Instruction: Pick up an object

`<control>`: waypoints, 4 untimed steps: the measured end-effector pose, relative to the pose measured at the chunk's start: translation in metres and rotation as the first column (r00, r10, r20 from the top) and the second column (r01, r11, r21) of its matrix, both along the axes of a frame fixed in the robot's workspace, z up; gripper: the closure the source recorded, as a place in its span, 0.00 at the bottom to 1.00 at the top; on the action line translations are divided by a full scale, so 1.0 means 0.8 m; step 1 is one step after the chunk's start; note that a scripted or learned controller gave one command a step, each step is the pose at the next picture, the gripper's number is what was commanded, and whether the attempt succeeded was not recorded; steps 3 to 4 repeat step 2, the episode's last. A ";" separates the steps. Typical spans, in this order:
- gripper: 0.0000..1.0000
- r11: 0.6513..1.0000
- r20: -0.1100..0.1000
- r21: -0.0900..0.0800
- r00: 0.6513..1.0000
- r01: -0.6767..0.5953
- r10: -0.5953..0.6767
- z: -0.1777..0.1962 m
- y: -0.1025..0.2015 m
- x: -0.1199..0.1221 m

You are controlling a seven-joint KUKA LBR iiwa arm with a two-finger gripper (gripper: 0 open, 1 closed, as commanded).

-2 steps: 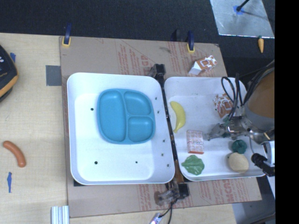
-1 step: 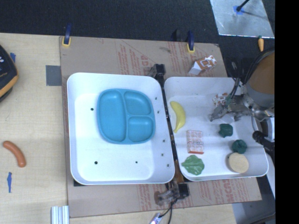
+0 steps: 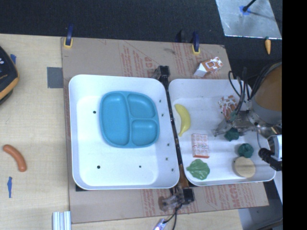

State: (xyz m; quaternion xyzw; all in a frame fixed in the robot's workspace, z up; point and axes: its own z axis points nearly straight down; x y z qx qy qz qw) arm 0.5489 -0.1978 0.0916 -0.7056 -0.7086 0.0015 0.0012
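Observation:
The right bin (image 3: 211, 91) holds a yellow banana (image 3: 183, 119), a pink-and-white packet (image 3: 200, 145), a green leafy toy (image 3: 198, 169), a round tan disc (image 3: 244, 167), a red-and-white wrapper (image 3: 227, 104) and two dark green lumps. My gripper (image 3: 229, 128) reaches in from the right, low over the bin's right half. It sits right at the upper dark green lump (image 3: 232, 135); whether it touches the lump I cannot tell. The other green lump (image 3: 245, 150) lies just below and to the right.
A blue divided plate (image 3: 129, 118) lies in the left bin (image 3: 81, 166). A small carton (image 3: 208, 67) sits on the cardboard behind the right bin. A toy sausage (image 3: 15, 157) lies on the bench at far left. Cables hang by the arm (image 3: 268, 97).

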 end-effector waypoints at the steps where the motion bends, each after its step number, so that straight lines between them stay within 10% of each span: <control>1: 1.00 1.000 -0.001 -0.001 1.000 -0.003 0.003 0.013 -0.001 0.000; 2: 1.00 1.000 0.002 0.002 1.000 -0.001 0.001 0.126 0.158 0.035; 4: 1.00 1.000 0.002 0.002 1.000 -0.001 0.001 0.126 0.158 0.035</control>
